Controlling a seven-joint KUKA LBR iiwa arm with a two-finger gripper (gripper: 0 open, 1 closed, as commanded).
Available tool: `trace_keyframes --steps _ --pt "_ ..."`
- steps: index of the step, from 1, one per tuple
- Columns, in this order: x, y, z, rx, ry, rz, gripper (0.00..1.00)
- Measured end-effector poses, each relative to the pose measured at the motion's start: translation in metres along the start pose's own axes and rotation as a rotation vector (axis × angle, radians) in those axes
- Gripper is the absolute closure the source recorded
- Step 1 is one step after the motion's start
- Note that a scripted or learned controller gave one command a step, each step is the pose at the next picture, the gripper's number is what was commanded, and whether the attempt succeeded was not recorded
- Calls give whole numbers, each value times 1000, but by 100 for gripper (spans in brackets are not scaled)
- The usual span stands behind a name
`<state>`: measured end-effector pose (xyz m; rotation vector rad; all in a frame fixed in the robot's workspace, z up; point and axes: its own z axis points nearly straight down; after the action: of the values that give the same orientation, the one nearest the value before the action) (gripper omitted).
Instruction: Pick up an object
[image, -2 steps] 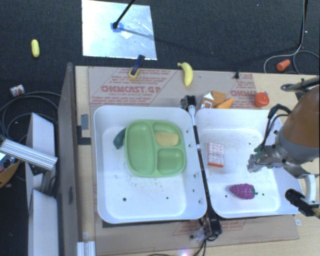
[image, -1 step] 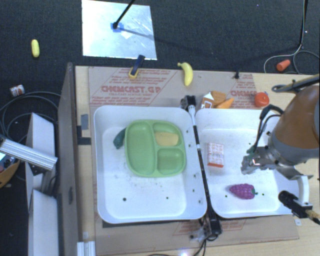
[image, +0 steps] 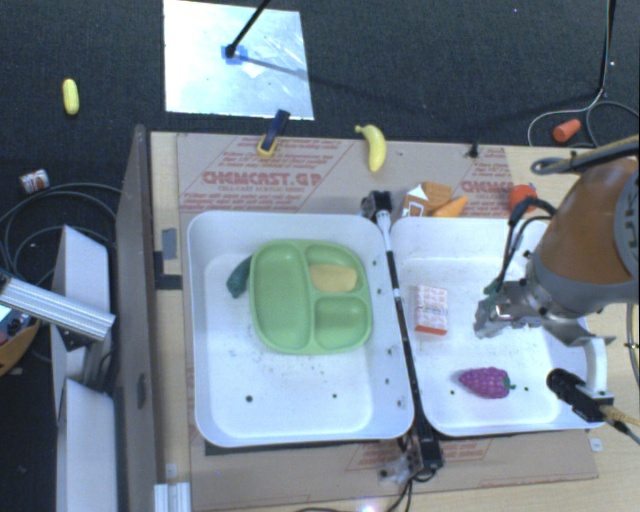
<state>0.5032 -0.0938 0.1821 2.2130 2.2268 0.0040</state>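
over the right bin, the gripper hangs near the middle, at the end of the arm reaching in from the right. whether it is released or clenched cannot be told. a purple grape bunch lies on the bin floor just below the gripper, apart from it. a small red-and-white packet lies to the gripper's left. the left bin holds a green divided plate with a yellow item in one compartment; a dark green item touches the plate's left edge. a banana lies on the board beyond the bins.

"CHEMCAST GP" in red on the cardboard sheet
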Motion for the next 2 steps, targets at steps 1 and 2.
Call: trace_keyframes --steps 1,2 --pt "9 17 4 0 0 0 100" --pt "9 16 4 1 0 1 0"
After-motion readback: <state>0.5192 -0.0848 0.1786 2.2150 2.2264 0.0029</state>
